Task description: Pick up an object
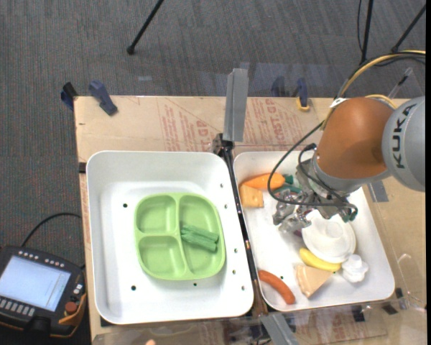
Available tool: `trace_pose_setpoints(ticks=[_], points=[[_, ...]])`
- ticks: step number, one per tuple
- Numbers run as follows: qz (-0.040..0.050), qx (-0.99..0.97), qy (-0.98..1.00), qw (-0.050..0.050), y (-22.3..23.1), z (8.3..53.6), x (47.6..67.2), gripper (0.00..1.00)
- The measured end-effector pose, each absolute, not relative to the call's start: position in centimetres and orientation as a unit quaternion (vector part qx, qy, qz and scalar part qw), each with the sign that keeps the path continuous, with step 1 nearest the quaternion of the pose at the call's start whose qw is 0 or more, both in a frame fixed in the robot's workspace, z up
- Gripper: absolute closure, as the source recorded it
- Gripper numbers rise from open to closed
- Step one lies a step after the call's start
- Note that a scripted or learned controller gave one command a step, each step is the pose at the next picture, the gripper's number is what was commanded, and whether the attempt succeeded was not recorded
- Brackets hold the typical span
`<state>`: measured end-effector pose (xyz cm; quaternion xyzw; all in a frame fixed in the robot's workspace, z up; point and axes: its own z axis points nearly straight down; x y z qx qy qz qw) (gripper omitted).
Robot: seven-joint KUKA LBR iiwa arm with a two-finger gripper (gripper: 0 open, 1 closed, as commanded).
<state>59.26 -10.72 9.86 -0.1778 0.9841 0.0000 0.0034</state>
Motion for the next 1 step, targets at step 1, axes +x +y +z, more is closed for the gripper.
trace_pose_setpoints(ticks=[1], points=[[0.0003,-0.178,0.984,0.003,-10.71,9.81,59.23,0.0]])
